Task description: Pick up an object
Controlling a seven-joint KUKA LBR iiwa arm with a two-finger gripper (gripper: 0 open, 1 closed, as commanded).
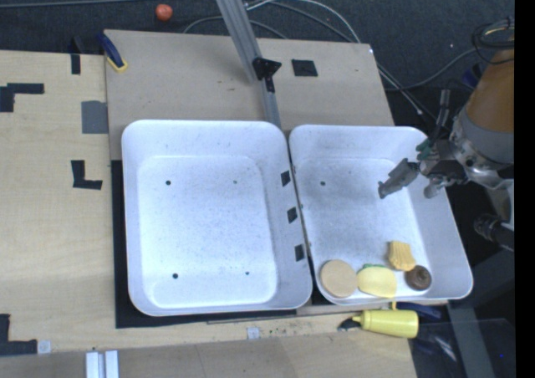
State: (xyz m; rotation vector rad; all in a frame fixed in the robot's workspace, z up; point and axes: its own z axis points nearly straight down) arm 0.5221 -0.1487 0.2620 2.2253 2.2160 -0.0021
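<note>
Two white bins sit side by side on the worktop [50,201]; the right bin [351,201] carries four small objects clustered at its 5 o'clock corner: a tan disc [338,278], yellow lump [378,281], yellow sponge piece [401,255] and brown ring [418,277]. At 3 o'clock hangs the claw [411,179], fingers spread, gripping nothing.

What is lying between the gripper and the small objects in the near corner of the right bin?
In the camera view, nothing: bare white bin floor separates the gripper from the tan disc, yellow piece, tan chunk and brown piece.
</note>
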